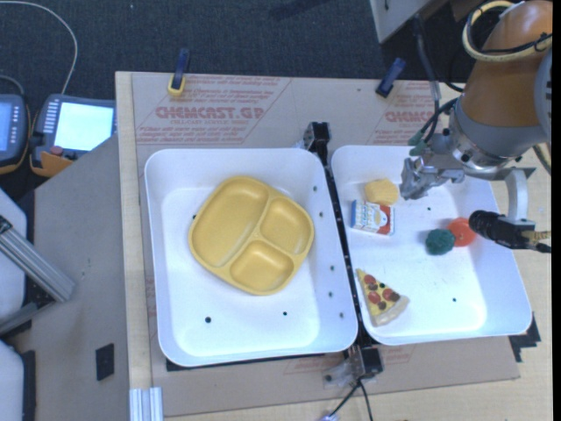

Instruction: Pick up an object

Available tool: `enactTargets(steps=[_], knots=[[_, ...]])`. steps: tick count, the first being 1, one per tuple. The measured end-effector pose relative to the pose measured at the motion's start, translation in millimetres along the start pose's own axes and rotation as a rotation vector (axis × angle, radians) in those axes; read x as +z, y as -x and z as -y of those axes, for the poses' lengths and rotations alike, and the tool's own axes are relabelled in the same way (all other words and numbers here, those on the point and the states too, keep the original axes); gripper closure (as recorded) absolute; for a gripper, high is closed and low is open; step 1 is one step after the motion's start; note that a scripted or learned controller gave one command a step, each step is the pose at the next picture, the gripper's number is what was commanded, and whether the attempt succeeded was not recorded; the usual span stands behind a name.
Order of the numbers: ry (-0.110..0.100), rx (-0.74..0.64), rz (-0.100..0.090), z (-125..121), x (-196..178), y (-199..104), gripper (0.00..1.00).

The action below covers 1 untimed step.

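My gripper (417, 185) hangs over the back of the right bin (491, 318), reaching in from the right. Just left of it lies a yellow lump (380, 190), close to the gripper. In front of the lump sits a small white carton with red print (372, 217). A green ball-like thing (439, 241) and an orange-red thing (462, 231) lie side by side, touching, to the right of the carton. A toy pizza slice (383, 297) rests at the bin's front left. I see nothing held in the gripper.
The left bin (175, 323) holds a yellow divided plate (252, 233). A black clamp (316, 135) sits at the back where the two bins meet. The bins' shared wall runs just left of the carton and pizza slice.
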State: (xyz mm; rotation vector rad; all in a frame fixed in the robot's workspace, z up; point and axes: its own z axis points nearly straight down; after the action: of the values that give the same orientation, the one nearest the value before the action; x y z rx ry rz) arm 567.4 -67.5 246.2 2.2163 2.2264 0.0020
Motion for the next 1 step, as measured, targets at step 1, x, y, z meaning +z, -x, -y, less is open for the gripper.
enactTargets(steps=[1], knots=[[-0.004,-0.001,-0.002,-6.4,13.8,-50.9,1.0]])
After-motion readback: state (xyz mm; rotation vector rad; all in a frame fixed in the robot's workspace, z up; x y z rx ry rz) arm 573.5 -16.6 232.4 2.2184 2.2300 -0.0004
